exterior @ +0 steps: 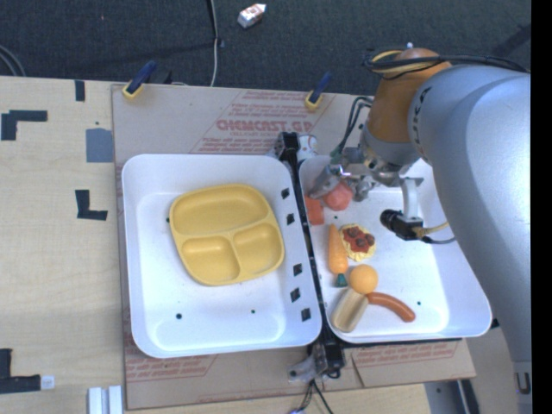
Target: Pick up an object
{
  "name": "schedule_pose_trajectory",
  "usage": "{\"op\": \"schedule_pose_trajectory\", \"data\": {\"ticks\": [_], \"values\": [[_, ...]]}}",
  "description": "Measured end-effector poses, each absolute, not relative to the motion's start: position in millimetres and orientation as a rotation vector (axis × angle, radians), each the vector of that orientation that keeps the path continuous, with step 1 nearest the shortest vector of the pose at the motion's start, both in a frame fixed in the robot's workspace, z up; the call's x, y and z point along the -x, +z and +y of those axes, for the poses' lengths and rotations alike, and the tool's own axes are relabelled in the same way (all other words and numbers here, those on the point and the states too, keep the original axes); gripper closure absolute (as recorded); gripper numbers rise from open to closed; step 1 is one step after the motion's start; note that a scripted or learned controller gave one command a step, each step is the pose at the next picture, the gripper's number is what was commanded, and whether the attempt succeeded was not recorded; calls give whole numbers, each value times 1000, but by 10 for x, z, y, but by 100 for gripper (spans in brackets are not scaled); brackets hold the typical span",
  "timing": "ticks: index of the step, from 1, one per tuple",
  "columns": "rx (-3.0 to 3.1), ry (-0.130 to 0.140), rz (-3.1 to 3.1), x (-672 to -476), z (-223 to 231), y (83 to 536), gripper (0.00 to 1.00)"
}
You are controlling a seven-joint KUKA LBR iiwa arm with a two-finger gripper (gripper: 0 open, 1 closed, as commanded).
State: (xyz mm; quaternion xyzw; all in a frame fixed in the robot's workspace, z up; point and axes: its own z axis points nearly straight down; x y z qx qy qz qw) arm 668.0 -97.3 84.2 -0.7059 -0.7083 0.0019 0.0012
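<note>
My gripper hangs over the far left part of the right bin. A round reddish toy fruit sits directly under it, touching or nearly touching it. Whether it is gripped is not clear from this angle. A second reddish piece lies just to the left, against the bin wall. Nearer the front lie an orange carrot, a pizza slice, an orange ball, a tan bun and a red sausage.
The left bin holds a yellow compartment tray. A divider with black clips separates the two bins. The grey arm with its orange band covers the right bin's far right side.
</note>
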Motion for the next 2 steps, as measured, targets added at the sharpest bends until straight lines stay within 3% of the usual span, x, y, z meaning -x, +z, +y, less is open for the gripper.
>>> {"op": "schedule_pose_trajectory", "data": {"ticks": [1,2], "values": [[2220,4,-2221,-6608,-938,841,0],[2223,-2,-2225,-6628,-938,969,100]]}}
